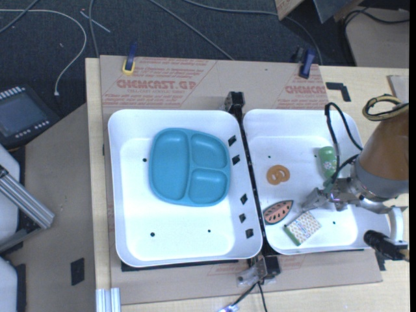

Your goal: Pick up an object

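Just left-below the gripper (320, 199), grip state unclear, lies the patterned packet (302, 227).

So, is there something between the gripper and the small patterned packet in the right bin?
Nothing visible does. The gripper hangs in the right bin, and the patterned packet lies just below it in the picture, with bare white floor between them.

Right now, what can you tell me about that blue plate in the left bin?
The blue plate is a rounded, squarish dish that looks like matte plastic, split into three sections: one long one on the left, two smaller ones on the right. It lies flat, right side up, on the floor of the left bin, toward its far half. Nothing else touches it.
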Controlling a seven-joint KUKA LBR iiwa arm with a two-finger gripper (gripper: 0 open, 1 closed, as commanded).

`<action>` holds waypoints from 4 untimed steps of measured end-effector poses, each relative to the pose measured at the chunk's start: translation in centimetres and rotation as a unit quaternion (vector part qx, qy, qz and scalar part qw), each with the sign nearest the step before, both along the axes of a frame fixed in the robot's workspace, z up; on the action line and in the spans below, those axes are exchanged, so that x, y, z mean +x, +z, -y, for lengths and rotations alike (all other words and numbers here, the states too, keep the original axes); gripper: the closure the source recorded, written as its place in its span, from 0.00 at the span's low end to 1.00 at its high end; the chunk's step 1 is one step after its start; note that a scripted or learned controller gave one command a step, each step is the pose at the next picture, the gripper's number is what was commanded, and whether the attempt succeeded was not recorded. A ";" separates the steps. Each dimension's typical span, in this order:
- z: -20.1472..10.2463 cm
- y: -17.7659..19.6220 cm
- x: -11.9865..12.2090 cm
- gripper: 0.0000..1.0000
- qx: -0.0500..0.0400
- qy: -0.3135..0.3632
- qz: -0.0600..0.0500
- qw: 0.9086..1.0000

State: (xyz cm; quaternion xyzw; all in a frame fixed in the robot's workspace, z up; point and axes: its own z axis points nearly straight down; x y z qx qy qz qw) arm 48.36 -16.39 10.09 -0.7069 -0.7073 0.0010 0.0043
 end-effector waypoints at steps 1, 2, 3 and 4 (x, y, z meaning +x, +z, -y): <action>-0.1 -1.7 0.0 0.00 -0.001 0.000 0.001 1.000; -0.1 -0.5 0.1 1.00 -0.001 -0.001 0.003 1.000; 1.0 4.5 0.2 1.00 -0.003 0.000 0.006 1.000; 1.2 10.9 0.3 1.00 -0.003 0.000 0.007 1.000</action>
